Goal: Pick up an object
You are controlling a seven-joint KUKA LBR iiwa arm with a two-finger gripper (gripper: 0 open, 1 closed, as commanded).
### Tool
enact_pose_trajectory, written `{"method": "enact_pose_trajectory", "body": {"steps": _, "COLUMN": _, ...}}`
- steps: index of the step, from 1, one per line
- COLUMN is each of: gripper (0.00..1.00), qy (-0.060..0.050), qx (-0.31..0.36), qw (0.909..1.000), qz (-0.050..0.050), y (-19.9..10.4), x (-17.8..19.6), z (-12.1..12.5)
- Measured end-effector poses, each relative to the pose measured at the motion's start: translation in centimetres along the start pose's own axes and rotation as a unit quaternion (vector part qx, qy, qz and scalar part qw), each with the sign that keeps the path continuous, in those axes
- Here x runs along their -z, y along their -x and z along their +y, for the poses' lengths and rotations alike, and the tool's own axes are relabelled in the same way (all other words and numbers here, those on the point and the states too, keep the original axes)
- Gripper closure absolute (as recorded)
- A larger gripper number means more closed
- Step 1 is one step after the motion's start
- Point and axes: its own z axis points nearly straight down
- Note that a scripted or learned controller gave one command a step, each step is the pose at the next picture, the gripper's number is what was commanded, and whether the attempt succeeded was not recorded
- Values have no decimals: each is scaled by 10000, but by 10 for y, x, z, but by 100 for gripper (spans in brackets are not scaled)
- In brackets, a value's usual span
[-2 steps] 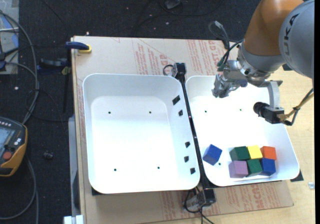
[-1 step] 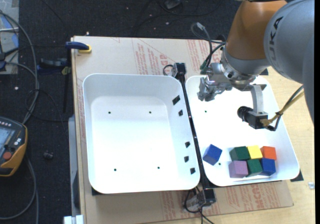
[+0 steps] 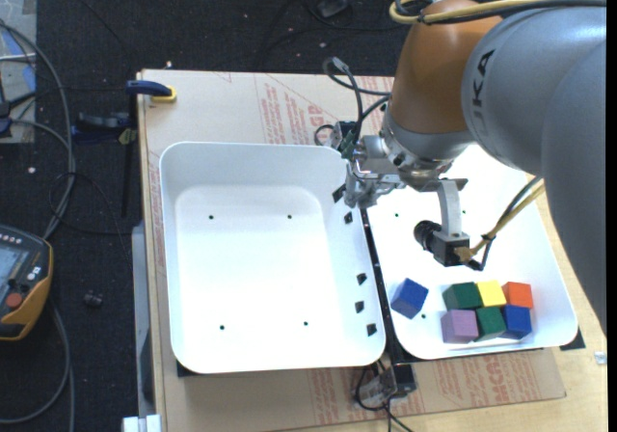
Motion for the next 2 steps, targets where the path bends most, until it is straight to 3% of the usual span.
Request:
{"method": "enact_pose_trajectory", "body": {"steps": 1, "gripper": 100, "qy": 0, "qx": -1, "qw": 10000, "qz": 0, "y": -52, "x": -9, "z": -15}}
{"method": "enact_pose_trajectory", "body": {"steps": 2, "gripper": 0, "qy": 6, "qx": -24, "qw": 10000, "qz": -5, "y": -49, "x": -8, "z": -14}}
